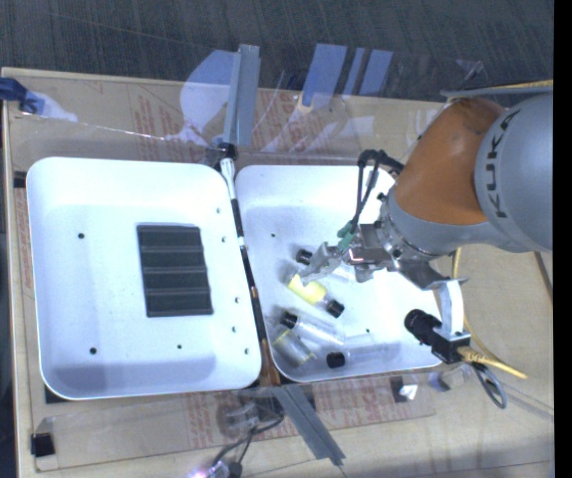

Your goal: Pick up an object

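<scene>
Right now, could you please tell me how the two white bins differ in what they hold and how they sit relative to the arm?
The left bin holds one dark ribbed rectangular block, lying flat near its middle; the right bin holds a scatter of small items, including a yellow piece. The arm hangs over the right bin, while the left bin has nothing above it. Both are shallow, white, round-cornered, and sit side by side.

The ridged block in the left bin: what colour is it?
Dark grey to black, with ridges across it: the block lies in the left bin, seen in the camera view.
</scene>
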Robot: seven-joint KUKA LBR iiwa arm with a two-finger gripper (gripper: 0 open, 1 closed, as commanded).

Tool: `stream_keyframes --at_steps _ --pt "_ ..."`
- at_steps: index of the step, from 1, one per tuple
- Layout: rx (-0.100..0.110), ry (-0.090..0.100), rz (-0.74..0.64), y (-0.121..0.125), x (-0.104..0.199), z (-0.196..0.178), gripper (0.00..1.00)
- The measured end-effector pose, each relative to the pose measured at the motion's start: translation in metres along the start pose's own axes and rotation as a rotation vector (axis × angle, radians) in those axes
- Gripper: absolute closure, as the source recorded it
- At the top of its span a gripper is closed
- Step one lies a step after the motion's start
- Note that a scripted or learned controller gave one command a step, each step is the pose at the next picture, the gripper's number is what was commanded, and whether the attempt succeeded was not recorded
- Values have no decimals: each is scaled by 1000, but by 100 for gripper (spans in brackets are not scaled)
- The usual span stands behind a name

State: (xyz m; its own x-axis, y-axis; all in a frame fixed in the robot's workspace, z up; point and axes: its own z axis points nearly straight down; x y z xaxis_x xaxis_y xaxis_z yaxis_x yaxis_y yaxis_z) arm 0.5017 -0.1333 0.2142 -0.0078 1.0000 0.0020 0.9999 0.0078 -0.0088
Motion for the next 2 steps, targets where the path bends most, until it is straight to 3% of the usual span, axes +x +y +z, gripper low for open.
stream_keyframes --at_steps 1,2 --pt "-18 -5 53 75 -29 101 0" --pt "-1 0 33 24 5 125 0"
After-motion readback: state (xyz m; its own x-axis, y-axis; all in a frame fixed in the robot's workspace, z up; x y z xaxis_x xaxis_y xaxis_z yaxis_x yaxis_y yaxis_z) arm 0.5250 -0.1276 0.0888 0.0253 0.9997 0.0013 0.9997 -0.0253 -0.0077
